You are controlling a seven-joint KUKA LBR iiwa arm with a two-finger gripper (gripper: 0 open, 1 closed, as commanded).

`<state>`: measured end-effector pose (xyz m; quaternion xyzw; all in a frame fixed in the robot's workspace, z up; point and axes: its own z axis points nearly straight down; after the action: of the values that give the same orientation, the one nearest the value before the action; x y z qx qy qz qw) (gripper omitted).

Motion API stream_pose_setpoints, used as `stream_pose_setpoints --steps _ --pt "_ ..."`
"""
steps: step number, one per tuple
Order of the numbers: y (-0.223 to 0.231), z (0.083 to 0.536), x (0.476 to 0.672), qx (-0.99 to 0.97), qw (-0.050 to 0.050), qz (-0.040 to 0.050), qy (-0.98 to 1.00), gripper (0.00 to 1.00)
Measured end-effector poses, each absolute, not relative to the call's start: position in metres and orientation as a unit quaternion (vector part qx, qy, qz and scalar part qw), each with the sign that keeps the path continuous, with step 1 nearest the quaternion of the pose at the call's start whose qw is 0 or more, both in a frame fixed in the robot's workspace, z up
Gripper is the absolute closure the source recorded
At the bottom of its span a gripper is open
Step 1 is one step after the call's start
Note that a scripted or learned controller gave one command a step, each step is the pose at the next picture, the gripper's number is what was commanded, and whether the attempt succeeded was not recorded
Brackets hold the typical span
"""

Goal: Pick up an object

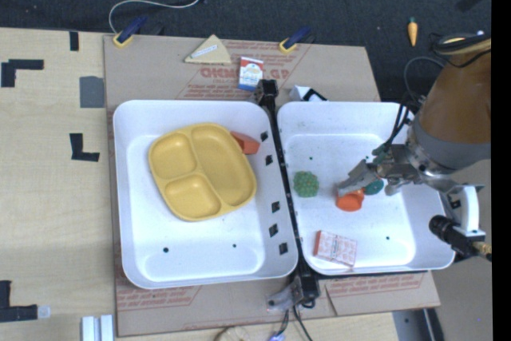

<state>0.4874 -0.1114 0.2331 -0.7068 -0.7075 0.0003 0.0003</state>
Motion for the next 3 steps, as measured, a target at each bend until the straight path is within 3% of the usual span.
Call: stream_pose_setpoints --steps 1,2,3 --pt "-0.160 0.156 0.540 -0.707 0.002 0.0012 -0.707 0.00" --pt "-0.150 0.088 0.548 -0.707 -0.001 -0.0006 -0.707 0.00" --pt "-0.122 0.086 0.611 -0.706 -0.003 -0.0011 -0.708 0.00"
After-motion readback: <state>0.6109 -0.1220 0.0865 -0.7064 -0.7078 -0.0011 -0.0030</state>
